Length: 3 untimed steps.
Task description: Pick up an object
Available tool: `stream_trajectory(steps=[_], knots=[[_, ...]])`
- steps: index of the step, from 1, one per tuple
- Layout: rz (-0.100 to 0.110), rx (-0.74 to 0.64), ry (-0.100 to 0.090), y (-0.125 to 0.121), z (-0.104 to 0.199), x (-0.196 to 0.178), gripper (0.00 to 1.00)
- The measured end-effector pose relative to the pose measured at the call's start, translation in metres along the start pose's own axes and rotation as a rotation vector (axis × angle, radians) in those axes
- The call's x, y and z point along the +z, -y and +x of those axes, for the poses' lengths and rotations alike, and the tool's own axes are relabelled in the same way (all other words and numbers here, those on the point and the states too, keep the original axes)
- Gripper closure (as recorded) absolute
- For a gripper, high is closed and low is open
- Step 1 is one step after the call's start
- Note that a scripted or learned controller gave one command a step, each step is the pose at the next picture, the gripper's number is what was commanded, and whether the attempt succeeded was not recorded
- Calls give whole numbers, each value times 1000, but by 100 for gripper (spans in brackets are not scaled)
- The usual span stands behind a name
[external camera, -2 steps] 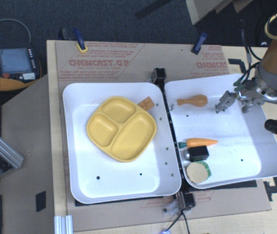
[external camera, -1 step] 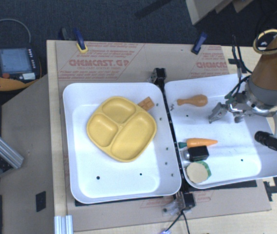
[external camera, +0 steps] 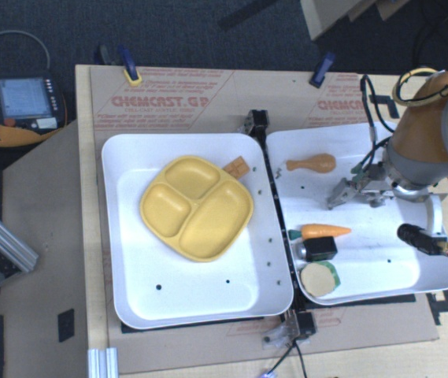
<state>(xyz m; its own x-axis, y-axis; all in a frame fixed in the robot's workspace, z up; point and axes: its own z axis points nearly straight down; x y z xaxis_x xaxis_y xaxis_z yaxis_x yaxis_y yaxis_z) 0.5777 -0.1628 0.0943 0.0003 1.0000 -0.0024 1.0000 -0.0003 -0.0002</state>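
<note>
Gripper (external camera: 348,194): above the right bin (external camera: 412,278), whether open or closed cannot be told.
Drumstick (external camera: 312,164): in that bin, near its far left corner.
Carrot (external camera: 326,231): by its left wall.
Black block (external camera: 319,249): just nearer than the carrot.
Round piece (external camera: 319,279): its near left corner.
Yellow tray (external camera: 197,208): left bin (external camera: 129,274).

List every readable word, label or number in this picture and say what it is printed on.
"CHEMCAST G.P": red print on the brown board behind the left bin.
Red print on the board behind the right bin: partly hidden, unreadable.
Handheld screen, top left: too small to read.
</note>
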Motion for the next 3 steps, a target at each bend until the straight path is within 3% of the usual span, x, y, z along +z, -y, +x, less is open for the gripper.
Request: stream_trajectory(steps=[1,3], knots=[[-11,1,4,-3,-1,-15,100],[-9,-2,0,0,5,-126,100]])
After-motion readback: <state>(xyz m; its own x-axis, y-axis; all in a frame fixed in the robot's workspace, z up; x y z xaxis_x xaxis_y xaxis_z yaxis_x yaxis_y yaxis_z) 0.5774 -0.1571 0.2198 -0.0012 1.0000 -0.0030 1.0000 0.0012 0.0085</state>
